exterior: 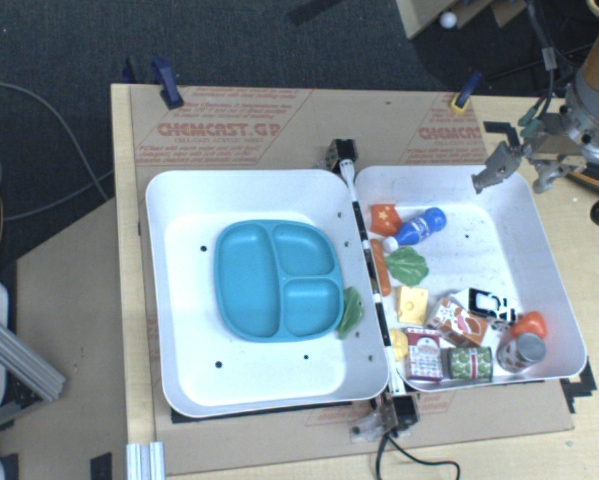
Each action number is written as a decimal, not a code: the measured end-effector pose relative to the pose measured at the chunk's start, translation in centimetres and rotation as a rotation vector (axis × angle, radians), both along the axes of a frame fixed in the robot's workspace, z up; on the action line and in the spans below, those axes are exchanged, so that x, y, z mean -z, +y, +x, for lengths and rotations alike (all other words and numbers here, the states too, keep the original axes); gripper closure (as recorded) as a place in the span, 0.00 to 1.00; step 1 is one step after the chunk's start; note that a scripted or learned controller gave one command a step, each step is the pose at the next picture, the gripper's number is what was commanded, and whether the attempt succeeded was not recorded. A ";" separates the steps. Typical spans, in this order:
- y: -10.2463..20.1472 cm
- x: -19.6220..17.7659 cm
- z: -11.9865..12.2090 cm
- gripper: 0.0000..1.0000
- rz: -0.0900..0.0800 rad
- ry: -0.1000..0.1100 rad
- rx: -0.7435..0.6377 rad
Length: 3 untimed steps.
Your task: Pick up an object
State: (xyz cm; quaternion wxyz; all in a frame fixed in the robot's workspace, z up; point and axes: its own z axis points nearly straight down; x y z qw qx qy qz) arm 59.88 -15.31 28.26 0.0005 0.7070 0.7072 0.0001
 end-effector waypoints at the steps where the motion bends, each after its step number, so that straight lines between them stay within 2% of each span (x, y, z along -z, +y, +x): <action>1: 2.6 17.1 -3.0 0.00 0.002 0.007 0.001; 2: 4.6 19.8 2.6 0.00 0.001 0.001 -0.001; 3: 5.6 19.8 -4.2 0.00 0.002 0.003 0.001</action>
